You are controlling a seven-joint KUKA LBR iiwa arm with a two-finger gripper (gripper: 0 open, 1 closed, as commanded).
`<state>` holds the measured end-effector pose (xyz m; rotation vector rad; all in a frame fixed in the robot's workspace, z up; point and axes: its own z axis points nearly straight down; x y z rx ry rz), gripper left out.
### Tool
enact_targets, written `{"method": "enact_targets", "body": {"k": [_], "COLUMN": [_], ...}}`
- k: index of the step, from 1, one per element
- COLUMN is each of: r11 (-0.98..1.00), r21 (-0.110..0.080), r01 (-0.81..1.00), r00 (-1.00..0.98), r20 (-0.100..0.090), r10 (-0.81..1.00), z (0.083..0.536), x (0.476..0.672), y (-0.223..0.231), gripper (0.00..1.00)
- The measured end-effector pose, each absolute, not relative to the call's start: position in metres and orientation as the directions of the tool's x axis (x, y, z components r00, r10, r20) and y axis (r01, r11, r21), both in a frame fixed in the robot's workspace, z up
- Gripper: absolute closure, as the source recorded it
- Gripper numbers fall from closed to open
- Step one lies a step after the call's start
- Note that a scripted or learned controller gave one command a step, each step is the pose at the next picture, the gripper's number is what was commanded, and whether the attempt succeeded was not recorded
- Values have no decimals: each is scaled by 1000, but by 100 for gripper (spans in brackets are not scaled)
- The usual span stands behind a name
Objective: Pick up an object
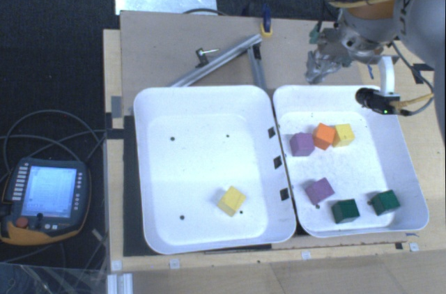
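Right, the gripper [319, 66] hovers above the right bin's [401, 146] far rim, nothing between its fingers; their spread I cannot tell. It's the approach step: the orange block [324, 136] sits nearest, so the next move calls for a descent there.

Arm reaches in from the right, orange band high at the top corner. Gripper [319, 67] hangs over the far rim of the right bin [411, 167], nothing between its fingers. Below it, nearer me, sit an orange cube [324, 136], a yellow cube [343, 134] touching it, and a purple cube [302, 144]. Farther down from the tool: a second purple cube [319, 190] and two green cubes [344, 210] [384, 201]. Well off to its lower left, in the left bin [202, 111], lies a lone yellow block [231, 200]. A teach pendant [43, 200] rests far left.
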<state>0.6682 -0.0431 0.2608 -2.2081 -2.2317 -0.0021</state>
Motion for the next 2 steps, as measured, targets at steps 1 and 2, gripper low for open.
{"method": "enact_targets", "body": {"k": [1,2], "r11": [11,10], "r21": [0,-1], "r01": [1000,1000], "r00": [-11,-10], "r20": [3,2], "r10": [1000,1000], "z": [260,251], "x": [662,649], "y": [15,56], "gripper": [100,100]}}
